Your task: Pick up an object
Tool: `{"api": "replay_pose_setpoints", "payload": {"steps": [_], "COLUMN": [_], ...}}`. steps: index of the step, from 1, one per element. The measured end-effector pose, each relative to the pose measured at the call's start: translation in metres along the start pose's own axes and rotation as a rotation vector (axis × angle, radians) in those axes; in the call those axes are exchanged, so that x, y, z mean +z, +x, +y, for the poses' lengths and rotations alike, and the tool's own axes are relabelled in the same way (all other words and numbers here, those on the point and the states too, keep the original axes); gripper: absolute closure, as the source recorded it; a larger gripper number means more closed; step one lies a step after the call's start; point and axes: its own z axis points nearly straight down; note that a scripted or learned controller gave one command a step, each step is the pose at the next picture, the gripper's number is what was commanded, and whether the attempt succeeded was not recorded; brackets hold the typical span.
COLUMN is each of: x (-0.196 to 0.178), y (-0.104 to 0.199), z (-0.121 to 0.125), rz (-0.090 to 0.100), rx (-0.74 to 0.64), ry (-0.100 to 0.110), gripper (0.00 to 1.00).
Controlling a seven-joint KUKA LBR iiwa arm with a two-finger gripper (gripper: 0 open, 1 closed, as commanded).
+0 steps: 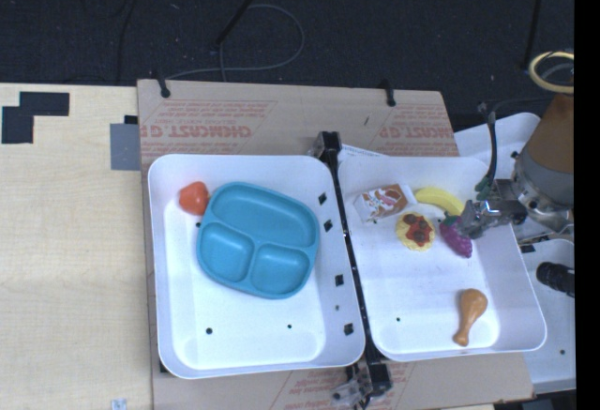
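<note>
My gripper point(476, 215) hangs over the right side of the right bin point(422, 333), at the end of the grey arm with its orange band. It sits right against the upper edge of a purple bunch of grapes point(457, 239); whether it is touching them I cannot tell. Just left of the grapes lies a small yellow pizza slice with red topping point(415, 232). A yellow banana point(439, 200) and a small white-and-red snack packet point(382, 203) lie toward the bin's back. Near the front right rests a brown chicken drumstick point(469, 312).
The left bin point(187, 342) holds a blue divided plate point(258, 240) and an orange-red tomato point(193, 198) at its back left corner. A black divider point(342, 249) runs between the bins. Cables and arm hardware crowd the right edge.
</note>
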Motion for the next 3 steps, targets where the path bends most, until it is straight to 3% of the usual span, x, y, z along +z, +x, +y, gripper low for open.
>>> {"api": "replay_pose_setpoints", "payload": {"steps": [3], "x": [0.014], "y": [0.151], "z": [-0.005], "rz": [0.003], "rx": [-0.002], "ry": [0.007], "gripper": [1.0]}}
